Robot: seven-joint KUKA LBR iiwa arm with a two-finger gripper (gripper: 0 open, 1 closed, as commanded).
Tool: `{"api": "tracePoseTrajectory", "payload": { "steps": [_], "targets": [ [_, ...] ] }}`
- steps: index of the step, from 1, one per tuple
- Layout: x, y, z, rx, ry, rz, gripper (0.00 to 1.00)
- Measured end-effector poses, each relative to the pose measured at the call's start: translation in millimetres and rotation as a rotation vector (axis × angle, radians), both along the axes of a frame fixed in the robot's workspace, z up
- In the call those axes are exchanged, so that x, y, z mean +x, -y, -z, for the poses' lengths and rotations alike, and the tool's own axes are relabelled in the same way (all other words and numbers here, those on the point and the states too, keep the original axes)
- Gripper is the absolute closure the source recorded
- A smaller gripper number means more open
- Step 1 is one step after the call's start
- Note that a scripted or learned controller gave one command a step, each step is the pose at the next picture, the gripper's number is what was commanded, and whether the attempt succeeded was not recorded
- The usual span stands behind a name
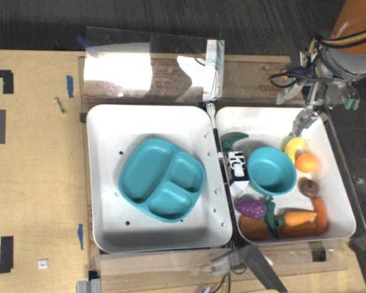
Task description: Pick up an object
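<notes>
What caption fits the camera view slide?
Gripper hovers over right bin of toy food; teal divided tray sits in left bin.

I work in a robotics lab. Under me sits a plywood bench (30,182) marked with black tape, and set into it are two white bins (104,163). Behind the bins stands a clear plastic screen (165,66) held with tape. Right of the bins, loose cables (293,75) trail along my arm (354,17).

- Illumination: bright, even, from overhead.
- Glare: strong white reflection on the clear panel (152,72) behind the bins.
- Shadows: soft, short, under the teal tray (162,178).
- Focus: slightly soft throughout; fine detail grainy.
</notes>
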State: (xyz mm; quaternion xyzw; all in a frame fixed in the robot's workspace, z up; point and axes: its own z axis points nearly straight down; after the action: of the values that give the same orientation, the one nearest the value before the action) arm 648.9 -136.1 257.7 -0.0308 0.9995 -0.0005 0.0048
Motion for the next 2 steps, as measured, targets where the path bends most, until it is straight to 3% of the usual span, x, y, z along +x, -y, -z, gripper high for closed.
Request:
{"api": "tracePoseTrajectory", "payload": {
  "steps": [1, 2],
  "targets": [
    [-8, 14, 157, -0.001, 0.005, -0.002, 0.00],
    [-66, 36, 168, -0.002, 0.000, -0.035, 0.00]
  ]
}}
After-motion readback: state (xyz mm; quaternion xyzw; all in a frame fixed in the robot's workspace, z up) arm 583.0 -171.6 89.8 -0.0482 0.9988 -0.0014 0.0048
